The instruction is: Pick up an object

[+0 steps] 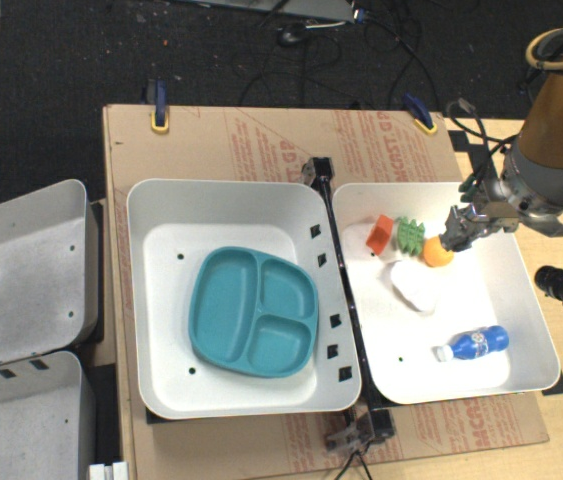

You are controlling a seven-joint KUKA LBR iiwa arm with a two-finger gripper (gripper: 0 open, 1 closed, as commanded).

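The right bin (521,368) holds an orange block (380,234), a green toy (410,237), an orange ball (437,255), a white oval object (413,288) and a small blue bottle (476,343) lying on its side. My gripper (458,233) reaches in from the right and hangs just above and to the right of the orange ball, its dark tip touching or nearly touching the ball. Nothing can be seen held between the fingers.
In the left bin (161,268) lies a teal compartment plate (254,311). A black divider (336,268) separates the two bins. Both stand on a cardboard sheet (231,138) held by clamps. Spare white bins (21,268) sit at the far left.
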